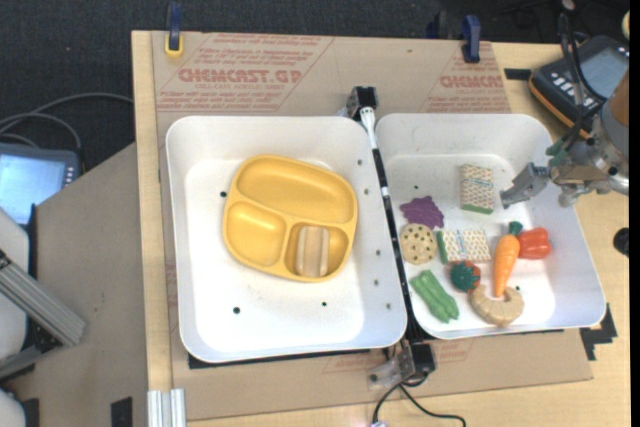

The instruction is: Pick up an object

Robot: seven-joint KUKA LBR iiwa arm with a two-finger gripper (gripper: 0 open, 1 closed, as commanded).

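The right bin (440,147) holds several toy foods: a pale cracker block (477,187), purple grapes (422,211), a round cookie (416,242), a small wafer (466,244), an orange carrot (506,260), a red piece (536,242), a dark green and red piece (463,276), a green pod (435,296) and a tan ring (497,305). My gripper (535,183) hangs over the bin's right side, just right of the cracker block and above the carrot's top. I see nothing held in it.
The left bin (200,215) carries a yellow divided plate (285,200) with a beige item (313,250) in its lower right compartment. A black divider strip (378,177) runs between the bins. Cables and a device (570,80) sit at the bench's right edge.
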